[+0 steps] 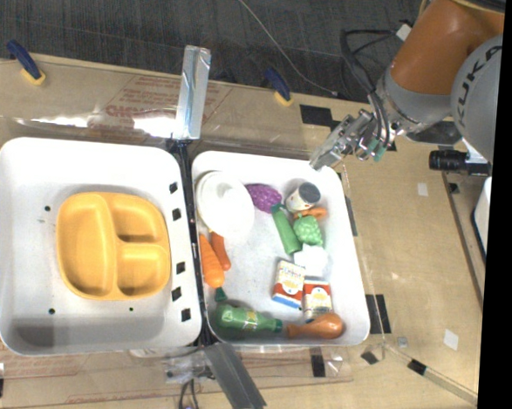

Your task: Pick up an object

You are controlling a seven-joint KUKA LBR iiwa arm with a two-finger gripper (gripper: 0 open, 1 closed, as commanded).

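Right bin contents: white bowl upturned, far left; purple piece beside it; small dark jar; green pieces; carrot along left wall; two small cartons; green bottle lying at near wall, brown drumstick at its right.

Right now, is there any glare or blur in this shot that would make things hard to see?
Camera view: glare on the clear plastic sheet behind the left white bin and on the upright silver strip; the pincer looks slightly blurred; the yellow divided tray and the toys in the right white bin are evenly lit and sharp.
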